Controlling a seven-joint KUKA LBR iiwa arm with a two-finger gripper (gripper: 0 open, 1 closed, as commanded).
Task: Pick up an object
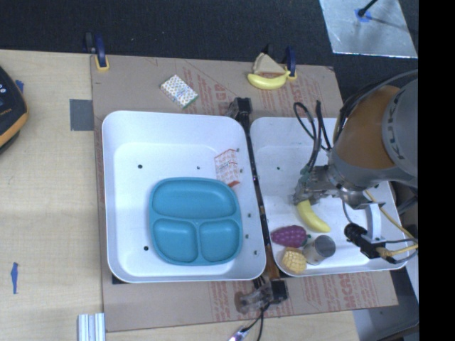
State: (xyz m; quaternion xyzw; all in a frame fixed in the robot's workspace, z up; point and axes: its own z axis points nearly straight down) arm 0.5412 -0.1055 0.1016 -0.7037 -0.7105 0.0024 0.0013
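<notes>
The gripper [307, 195] sits low in the right bin [277, 155], right of centre in the frame, its tip touching the upper end of a yellow banana [313, 217]; I cannot tell whether it has hold of anything. Below the banana, along the bin's lower edge, lie a purple fruit [288, 235], a corn cob [293, 261] and a grey can [320, 249]. The left bin [124, 137] holds a blue divided plate [195, 219] and a small red-and-white packet [227, 166]. Another banana [266, 81] lies on the cardboard at upper centre.

Faint red lettering on the cardboard sheet [213, 77], too blurred to read
</notes>
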